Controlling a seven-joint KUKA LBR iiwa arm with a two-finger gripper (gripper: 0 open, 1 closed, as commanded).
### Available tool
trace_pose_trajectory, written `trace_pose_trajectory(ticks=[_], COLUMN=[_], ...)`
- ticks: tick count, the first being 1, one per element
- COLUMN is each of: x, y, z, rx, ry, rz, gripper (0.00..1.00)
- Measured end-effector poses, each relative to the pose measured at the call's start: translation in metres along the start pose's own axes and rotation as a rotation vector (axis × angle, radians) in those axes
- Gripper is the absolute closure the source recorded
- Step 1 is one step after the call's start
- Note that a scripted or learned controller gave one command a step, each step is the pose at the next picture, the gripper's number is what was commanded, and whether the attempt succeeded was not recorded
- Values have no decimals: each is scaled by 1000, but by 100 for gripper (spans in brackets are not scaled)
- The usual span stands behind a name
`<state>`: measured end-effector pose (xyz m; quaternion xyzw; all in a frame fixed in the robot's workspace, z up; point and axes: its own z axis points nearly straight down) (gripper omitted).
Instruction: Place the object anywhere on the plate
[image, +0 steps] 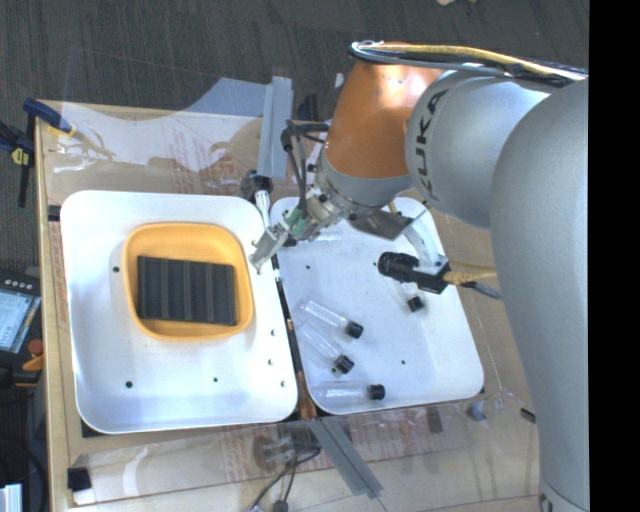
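Observation:
A yellow plate (180, 238) lies in the left bin (90, 380) with a black ribbed block (190, 290) on it. Three clear tubes with black caps lie in the right bin (450, 350): one (328, 318) near the middle, one (328, 352) below it, one (350, 395) by the front wall. A small black piece (413, 302) rests further right. My gripper (268, 240) hangs over the divide between the bins, at the right bin's back left corner, just right of the plate. Its tip is small and pale against the white bin.
The arm's grey and orange body covers the back right of the right bin. A grey upright bracket (272, 125) stands behind the bins. The bench edge and loose cables run along the front.

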<state>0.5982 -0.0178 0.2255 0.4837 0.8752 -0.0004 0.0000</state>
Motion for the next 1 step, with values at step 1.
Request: trace_pose_trajectory(ticks=[1], x=[28], y=[48], z=[35], rx=[1], ry=[0], rz=[-4], gripper=[0])
